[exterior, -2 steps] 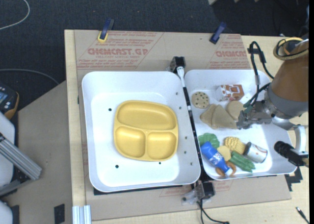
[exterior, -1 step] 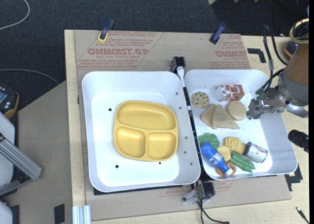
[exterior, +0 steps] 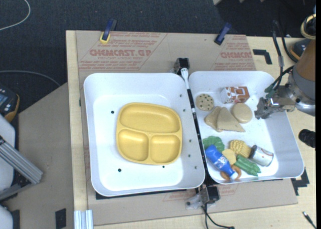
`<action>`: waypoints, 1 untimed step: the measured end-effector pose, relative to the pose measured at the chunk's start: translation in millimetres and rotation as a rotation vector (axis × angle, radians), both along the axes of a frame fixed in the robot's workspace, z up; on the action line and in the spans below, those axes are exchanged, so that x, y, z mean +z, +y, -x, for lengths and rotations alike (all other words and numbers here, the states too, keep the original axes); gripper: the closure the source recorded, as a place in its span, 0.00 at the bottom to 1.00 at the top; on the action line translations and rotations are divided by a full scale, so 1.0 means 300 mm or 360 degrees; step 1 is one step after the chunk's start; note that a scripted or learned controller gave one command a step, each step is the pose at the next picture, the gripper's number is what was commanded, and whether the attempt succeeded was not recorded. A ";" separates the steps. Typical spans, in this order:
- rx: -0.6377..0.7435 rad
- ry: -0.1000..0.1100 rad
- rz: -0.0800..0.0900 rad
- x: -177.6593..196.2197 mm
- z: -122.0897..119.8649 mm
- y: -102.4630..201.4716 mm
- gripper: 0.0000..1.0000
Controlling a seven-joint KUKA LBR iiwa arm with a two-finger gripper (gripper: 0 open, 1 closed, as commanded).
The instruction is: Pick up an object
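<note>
The right bin (exterior: 281, 138) holds a heap of toy foods: a round cookie (exterior: 204, 101), a red and white carton (exterior: 236, 93), a tan bun (exterior: 242, 112), a beige wedge (exterior: 223, 121), a blue bottle (exterior: 219, 159), a corn cob (exterior: 239, 148), green pieces (exterior: 248, 165) and a small can (exterior: 262, 156). My gripper (exterior: 264, 107) hangs over the right side of this bin, just right of the bun. Nothing shows between its fingers.
The left bin (exterior: 98, 123) holds a yellow divided tray (exterior: 149, 133). Both bins rest on a cardboard sheet (exterior: 150, 52) held by clamps at the back. Cables run along the right edge near the arm.
</note>
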State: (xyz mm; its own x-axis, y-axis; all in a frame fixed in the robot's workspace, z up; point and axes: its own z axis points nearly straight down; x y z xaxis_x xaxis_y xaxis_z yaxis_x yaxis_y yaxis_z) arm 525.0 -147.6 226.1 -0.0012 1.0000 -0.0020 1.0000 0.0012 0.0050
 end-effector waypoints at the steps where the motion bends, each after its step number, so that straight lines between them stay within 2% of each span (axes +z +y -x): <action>1: 0.0006 0.0003 -0.0002 -0.017 -0.050 0.142 1.00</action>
